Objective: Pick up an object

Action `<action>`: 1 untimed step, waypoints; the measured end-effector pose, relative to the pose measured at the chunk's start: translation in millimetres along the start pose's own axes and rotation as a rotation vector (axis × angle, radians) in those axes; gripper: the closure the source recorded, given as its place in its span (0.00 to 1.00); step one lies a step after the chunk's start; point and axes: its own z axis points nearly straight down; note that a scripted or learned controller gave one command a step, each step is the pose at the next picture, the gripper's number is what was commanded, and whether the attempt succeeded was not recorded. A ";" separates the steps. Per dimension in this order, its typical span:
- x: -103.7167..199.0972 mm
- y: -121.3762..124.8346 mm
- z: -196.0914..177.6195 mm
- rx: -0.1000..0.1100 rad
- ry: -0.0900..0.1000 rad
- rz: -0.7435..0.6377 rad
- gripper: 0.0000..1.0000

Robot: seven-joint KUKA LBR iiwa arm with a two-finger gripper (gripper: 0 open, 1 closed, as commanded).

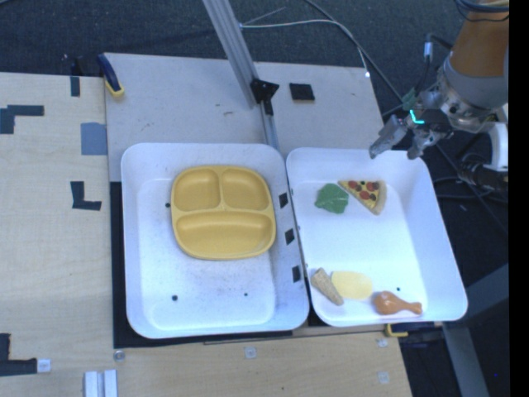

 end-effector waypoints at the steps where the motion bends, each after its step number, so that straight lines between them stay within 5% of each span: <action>1: 0.0 0.6 -1.6 -0.003 -0.001 0.000 0.00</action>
